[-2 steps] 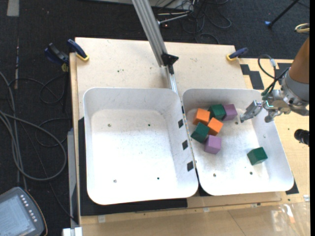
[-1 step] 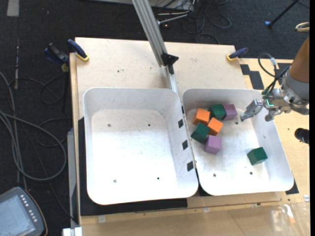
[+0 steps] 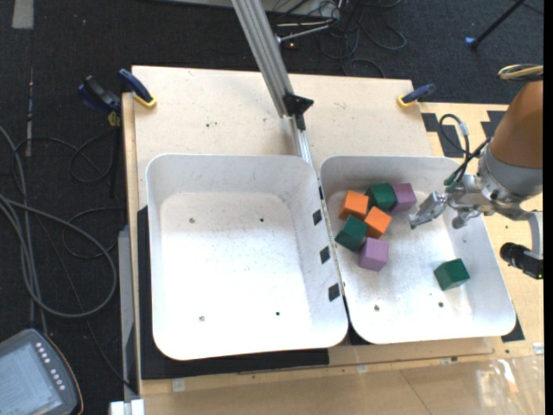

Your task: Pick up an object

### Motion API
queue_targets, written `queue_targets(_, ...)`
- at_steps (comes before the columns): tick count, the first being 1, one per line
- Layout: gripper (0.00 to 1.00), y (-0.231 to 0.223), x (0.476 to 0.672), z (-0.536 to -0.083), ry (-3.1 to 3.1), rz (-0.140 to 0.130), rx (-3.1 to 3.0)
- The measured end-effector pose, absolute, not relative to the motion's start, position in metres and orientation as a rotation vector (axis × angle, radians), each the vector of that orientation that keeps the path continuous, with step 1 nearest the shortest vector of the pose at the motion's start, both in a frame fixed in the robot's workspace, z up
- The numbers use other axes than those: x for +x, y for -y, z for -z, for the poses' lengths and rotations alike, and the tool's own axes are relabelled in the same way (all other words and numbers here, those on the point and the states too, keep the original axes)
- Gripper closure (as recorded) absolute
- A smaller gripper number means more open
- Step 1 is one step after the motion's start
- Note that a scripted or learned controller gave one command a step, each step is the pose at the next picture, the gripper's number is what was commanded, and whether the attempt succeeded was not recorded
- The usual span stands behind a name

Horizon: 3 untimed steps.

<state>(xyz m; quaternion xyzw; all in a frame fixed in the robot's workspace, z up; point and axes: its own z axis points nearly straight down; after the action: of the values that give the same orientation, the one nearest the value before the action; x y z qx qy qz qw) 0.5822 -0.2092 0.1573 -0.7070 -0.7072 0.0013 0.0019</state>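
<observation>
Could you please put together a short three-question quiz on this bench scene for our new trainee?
1. True or false: all the blocks lie in the right bin.
2. How many blocks are there, by colour?
3. Which block lies apart from the cluster? A) orange B) purple C) green

Key:
1. True; the left bin holds none.
2. Seven: two orange, two purple, three green.
3. C, the lone green block, below the end effector in the camera view.
</observation>
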Motion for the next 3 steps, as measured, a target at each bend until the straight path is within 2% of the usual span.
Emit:
queue_targets(1, 0.00, 0.210, 0.590, -0.110, 2.221, -0.004, -2.217)
queue_targets(2, 0.00, 0.209, 0.590, -0.094, 2.222, -0.002, -2.219)
queue_targets(3, 1.00, 0.209, 0.591, -0.106, 2.225, 0.000, -2.221)
